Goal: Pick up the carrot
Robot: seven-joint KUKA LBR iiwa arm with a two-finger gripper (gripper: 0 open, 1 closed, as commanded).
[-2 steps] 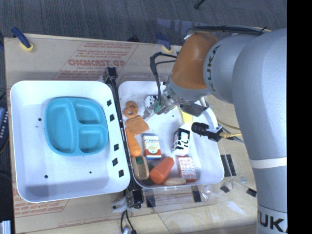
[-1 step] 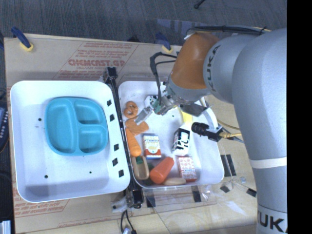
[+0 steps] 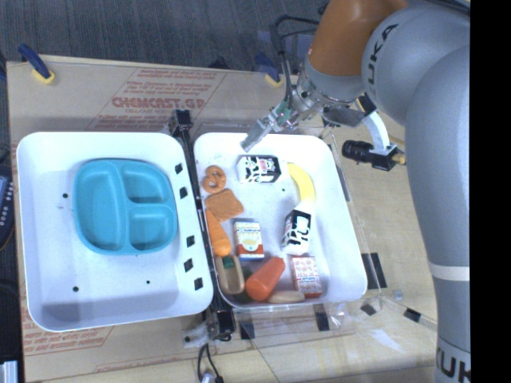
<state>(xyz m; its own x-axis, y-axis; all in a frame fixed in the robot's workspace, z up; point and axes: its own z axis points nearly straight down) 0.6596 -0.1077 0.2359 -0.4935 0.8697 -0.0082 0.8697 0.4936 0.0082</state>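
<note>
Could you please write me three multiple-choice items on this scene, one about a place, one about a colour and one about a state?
1. Where does the carrot lie?
A. In the right bin, near its left wall
B. On the blue tray
C. On the bench outside both bins

2. What colour is the divided tray in the left bin?
A. Red
B. Blue
C. Green

3. How does the gripper stand to the carrot?
A. It holds the carrot between its fingers
B. It presses the carrot flat
C. It is apart from it, at the far rim of the right bin

Answers: 1 A, the orange carrot sits along the left wall among the other toy foods. 2 B, the tray is plainly light blue. 3 C, the gripper is at the bin's top edge, with nothing seen in it.
</note>
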